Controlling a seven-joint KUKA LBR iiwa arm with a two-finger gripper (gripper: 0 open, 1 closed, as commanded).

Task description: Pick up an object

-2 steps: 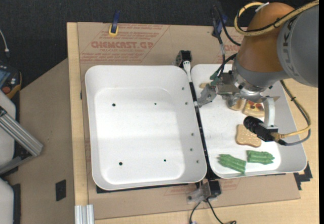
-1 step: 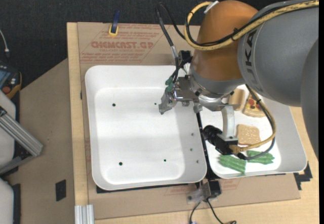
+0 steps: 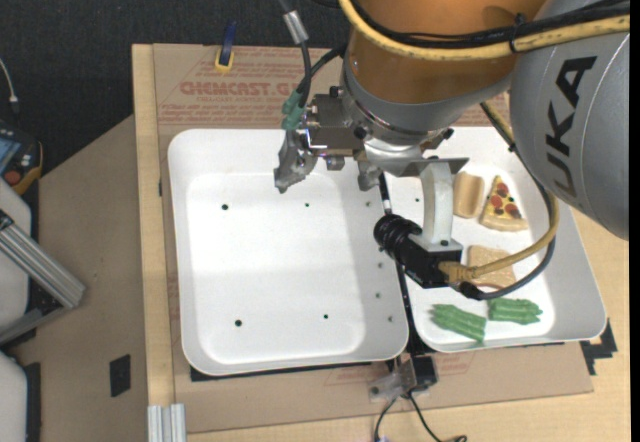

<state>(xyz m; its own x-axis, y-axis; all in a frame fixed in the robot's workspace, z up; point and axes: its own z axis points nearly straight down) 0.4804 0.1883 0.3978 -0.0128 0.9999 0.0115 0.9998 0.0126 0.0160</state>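
Camera view looks down at a slant on two shallow white bins set side by side on a brown cardboard sheet (image 3: 255, 80) that covers the bench (image 3: 90, 230). Reaching in from the right, the grey arm (image 3: 585, 80) with its wide orange band (image 3: 440, 0) hangs over the seam between the bins, and much of the right bin's near half is hidden beneath it.

On the arm's wrist, the tool (image 3: 292, 170) points down over the back edge of the left bin (image 3: 200, 230), near that bin's rear right corner. Whether the tool is spread or pressed together cannot be told from this angle; nothing is visible in it. It is well apart from every item in the other bin.

All the things to pick lie in the right bin (image 3: 580, 300). A toy pizza slice (image 3: 502, 205) sits toward the back, with a tan bread roll (image 3: 467, 195) just beside it on the left. Nearer the front lies a brown slice of toast (image 3: 492, 265), partly covered by a yellow cable (image 3: 520, 255) and a black fitting (image 3: 405, 245). At the front edge are two green pea pods: one (image 3: 458, 321) left, the other (image 3: 515, 310) right, close together.

A blue and yellow clip (image 3: 226, 52) stands on the back of the cardboard.
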